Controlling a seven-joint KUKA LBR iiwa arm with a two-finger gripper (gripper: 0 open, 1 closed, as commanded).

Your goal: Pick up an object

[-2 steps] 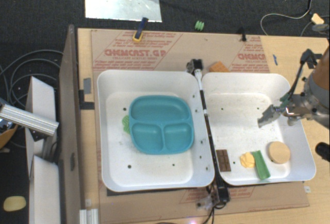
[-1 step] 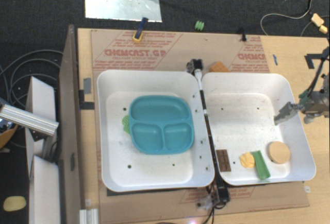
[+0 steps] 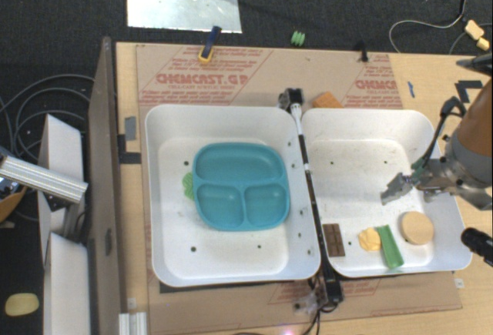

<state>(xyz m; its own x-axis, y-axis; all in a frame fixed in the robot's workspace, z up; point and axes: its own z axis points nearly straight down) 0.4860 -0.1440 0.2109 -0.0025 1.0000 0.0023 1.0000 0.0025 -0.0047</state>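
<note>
Tool [image 3: 397, 189] hovers above the puck [image 3: 417, 228].
Puck lies just below-right of it; whether it's open or closed, I cannot tell.

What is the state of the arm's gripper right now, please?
Two-finger gripper: over the right white bin, nothing visible between its fingers; open or shut cannot be told.

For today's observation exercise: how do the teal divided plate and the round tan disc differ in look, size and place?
The teal divided plate is far larger than the round tan disc. The plate has three compartments; the disc looks plain. The plate lies in the left bin, the disc in the right bin. Both lie flat.
</note>
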